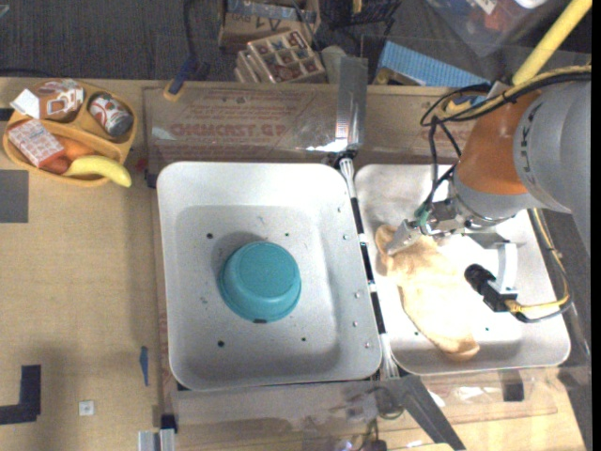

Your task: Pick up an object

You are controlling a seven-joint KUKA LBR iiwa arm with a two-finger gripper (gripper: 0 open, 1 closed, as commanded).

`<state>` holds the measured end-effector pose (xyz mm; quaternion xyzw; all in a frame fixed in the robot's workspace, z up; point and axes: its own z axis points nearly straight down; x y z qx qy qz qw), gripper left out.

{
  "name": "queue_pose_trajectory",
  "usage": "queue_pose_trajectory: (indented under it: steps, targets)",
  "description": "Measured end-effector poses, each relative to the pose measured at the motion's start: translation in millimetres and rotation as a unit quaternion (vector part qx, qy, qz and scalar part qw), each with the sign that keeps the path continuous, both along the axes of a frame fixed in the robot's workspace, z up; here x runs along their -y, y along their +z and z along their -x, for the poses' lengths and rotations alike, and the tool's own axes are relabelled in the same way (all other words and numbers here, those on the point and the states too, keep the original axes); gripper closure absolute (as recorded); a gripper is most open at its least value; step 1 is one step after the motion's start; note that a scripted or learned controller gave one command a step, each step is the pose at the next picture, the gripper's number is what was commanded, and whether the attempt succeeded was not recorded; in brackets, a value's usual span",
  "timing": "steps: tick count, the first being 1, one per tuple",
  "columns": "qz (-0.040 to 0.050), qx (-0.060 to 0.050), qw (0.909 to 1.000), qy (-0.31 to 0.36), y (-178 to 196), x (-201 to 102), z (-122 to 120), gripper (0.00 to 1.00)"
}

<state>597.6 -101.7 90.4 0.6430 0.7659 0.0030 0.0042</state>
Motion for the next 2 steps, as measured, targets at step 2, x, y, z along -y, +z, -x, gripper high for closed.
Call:
queue_pose_trajectory:
  steps: [2]
  targets:
    - [0.0003,-0.004,0.9995,-0.031,95,-19,-37,1.0]
